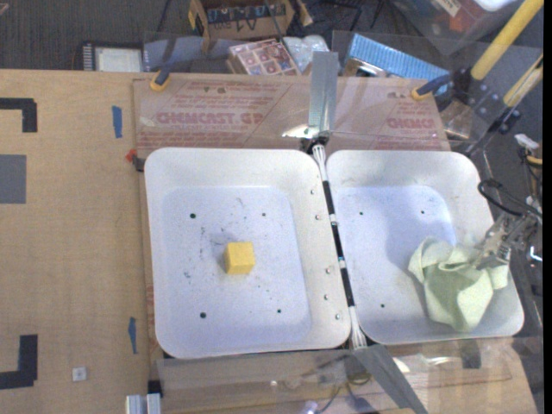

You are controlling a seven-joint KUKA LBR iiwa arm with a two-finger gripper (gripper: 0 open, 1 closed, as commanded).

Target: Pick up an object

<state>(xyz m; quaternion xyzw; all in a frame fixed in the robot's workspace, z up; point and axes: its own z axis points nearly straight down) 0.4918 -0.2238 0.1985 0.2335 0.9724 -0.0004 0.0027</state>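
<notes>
1. Camera view has my hand (pixel 498 247) low at the right bin's (pixel 388 184) right side, touching the upper right edge of the pale green cloth (pixel 453 283); I cannot tell whether it has the fabric.
2. That cloth lies crumpled in the right bin's lower right corner. I judge it light, soft and limp, best pinched at a raised fold.
3. A yellow block (pixel 241 258) sits alone mid left bin (pixel 228 171), well apart; it looks stiff and small.
4. Bin wall just beside the cloth crowds my approach; the divider between bins is well clear.
</notes>
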